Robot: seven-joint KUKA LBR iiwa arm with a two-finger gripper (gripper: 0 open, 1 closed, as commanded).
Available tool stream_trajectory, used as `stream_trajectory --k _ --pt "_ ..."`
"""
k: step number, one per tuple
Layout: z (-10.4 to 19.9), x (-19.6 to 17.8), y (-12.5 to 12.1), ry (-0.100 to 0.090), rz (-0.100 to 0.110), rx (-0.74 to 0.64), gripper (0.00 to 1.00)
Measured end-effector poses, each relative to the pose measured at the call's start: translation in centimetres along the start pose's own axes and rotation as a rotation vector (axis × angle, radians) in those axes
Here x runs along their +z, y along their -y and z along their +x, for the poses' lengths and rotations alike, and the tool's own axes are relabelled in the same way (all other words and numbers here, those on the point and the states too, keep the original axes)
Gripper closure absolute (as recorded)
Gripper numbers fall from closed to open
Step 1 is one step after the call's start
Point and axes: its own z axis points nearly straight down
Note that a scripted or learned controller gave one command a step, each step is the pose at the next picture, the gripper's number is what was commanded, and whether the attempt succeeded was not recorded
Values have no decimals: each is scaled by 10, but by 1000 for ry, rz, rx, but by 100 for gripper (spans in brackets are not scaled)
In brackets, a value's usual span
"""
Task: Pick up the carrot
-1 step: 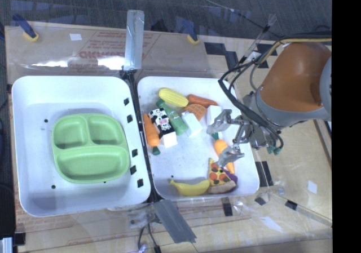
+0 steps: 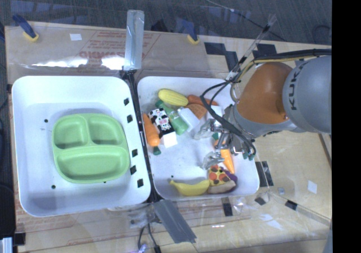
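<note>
Down in the right bin (image 2: 169,181), the gripper (image 2: 217,147) hangs over the bin's right part, below the orange band (image 2: 260,97) of the grey arm (image 2: 310,94); whether the claw is released or clenched cannot be told, since cables and the wrist blur into it. Two orange, carrot-like things show. One carrot (image 2: 227,160) lies just below and to the right of the claw, short and tilted, its top end right at the claw, though contact cannot be made out; its lower end touches a pizza slice toy (image 2: 221,178). A second, longer orange carrot (image 2: 151,132) lies along the bin's left wall, well apart from the claw, beside a black-and-white block (image 2: 161,121). Counting the rest in this bin: one yellow corn cob (image 2: 172,98) near the top, one green bottle-like piece (image 2: 179,122) under it, one brownish-orange piece (image 2: 198,105) to its right, one small white cube (image 2: 169,140), and one banana (image 2: 190,187) at the bottom edge, touching the pizza slice toy. Two white bins stand side by side; the left bin (image 2: 28,133) holds one green divided plate (image 2: 90,147) with three compartments.
</note>
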Motion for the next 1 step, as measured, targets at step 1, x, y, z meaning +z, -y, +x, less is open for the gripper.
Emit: stream_trajectory --k 1 --pt "31 1 6 -3 -3 -95 0"
